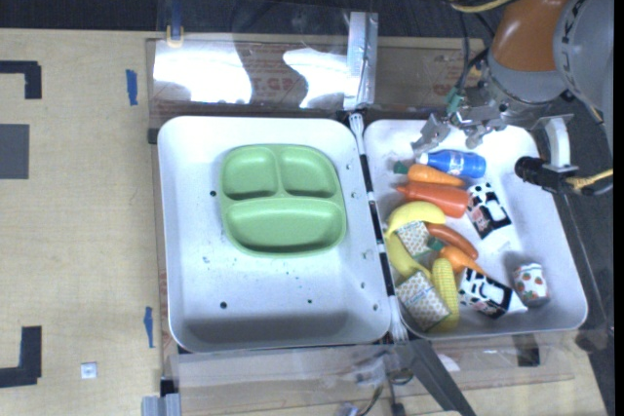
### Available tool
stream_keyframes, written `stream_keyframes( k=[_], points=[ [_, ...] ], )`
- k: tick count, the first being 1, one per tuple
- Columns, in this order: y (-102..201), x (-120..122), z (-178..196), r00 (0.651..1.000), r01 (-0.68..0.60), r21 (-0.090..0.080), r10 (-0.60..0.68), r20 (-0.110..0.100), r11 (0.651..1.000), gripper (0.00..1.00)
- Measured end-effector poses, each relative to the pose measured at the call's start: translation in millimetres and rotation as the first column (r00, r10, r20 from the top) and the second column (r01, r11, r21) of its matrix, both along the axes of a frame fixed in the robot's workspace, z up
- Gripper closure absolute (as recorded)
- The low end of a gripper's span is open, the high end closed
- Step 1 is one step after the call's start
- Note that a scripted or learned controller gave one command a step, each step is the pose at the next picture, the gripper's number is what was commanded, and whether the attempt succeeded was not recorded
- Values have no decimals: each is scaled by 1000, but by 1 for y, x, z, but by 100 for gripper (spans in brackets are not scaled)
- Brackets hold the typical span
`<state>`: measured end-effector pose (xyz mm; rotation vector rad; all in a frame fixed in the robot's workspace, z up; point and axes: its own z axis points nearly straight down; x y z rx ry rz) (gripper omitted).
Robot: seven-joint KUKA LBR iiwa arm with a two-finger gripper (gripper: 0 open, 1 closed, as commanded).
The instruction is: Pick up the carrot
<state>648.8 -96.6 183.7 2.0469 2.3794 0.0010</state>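
My end effector (444, 127) hovered over the right bin's far edge, just beyond the carrot.

I could not tell whether it was released or clenched. The carrot (434, 175) lay in the right bin (565, 239), pressed between the blue bottle (456, 163) and an orange-red piece (441, 199) beneath it. The risk, as I judged it: crowding could make me nudge the bottle or grab the look-alike orange piece instead. I counted 2 bins, 1 green tray (283, 198) in the left bin (185, 239), 1 carrot, 1 bottle, 1 corn cob (444, 280).
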Motion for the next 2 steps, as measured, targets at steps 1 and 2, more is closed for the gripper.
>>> stream_keyframes(
  k=[1,2],
  points=[
    [-38,-5,99,998,-60,0,60,1,998,0],
    [8,-13,22,781,-624,1,624,-1,781,0]
  ],
)
